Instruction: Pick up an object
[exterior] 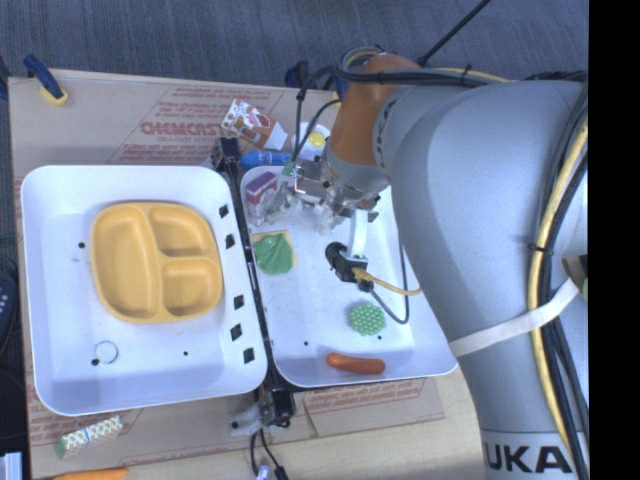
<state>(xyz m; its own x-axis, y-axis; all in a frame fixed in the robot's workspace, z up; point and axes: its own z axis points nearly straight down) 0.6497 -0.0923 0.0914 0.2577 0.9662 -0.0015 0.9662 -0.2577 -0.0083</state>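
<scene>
the gripper [318,192] hung low over the far end of the right bin [425,353], and whether it was clenched or released could not be told from this slant. a clear cup [262,190] lay just to its left, nearly touching, with a green leaf [273,253] just nearer the camera, the cup judged the likeliest pick.

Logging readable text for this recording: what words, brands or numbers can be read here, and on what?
"CHEMCAST": red print on the cardboard sheet under the bins; the smaller red lines beneath it are too blurred to read.
"UKA": cut-off lettering on the arm's base.
Snack packet behind the bins: print too small to read.
</scene>
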